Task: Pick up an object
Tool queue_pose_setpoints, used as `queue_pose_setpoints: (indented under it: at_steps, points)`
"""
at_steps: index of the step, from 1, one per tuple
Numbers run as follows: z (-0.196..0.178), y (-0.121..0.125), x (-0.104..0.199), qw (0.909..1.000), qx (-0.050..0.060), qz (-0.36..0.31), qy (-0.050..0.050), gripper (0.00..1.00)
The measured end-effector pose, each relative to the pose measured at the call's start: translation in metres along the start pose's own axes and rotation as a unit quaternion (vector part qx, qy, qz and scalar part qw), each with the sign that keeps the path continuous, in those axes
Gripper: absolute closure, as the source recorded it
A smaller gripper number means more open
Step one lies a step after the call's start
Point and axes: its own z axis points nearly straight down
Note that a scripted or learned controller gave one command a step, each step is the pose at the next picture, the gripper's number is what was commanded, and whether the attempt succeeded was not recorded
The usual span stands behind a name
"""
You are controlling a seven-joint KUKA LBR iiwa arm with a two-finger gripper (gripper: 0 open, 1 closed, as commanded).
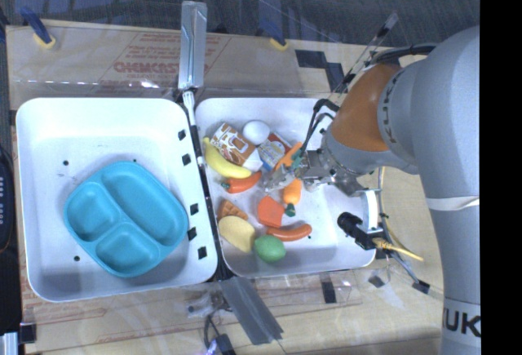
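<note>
Grey arm (444,141) entering from the right, orange-banded wrist angled down-left — gripper (295,170) lowered.

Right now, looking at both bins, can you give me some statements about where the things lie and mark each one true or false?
1. The blue divided tray lies in the left bin. True.
2. The banana lies in the left bin. False: it lies in the right bin, near the dividing wall.
3. The green round fruit is near the right bin's front edge. True.
4. The white egg rests on the blue tray. False: it is at the back of the right bin.
5. The hand is over the right bin's toy food. True.
</note>
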Motion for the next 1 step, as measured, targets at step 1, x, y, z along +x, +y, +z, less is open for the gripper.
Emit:
queue_pose_setpoints:
  at_steps: [1]
  points:
    - [-0.0098,0.0,0.0003,1.0,0.001,-0.002,0.0,1.0]
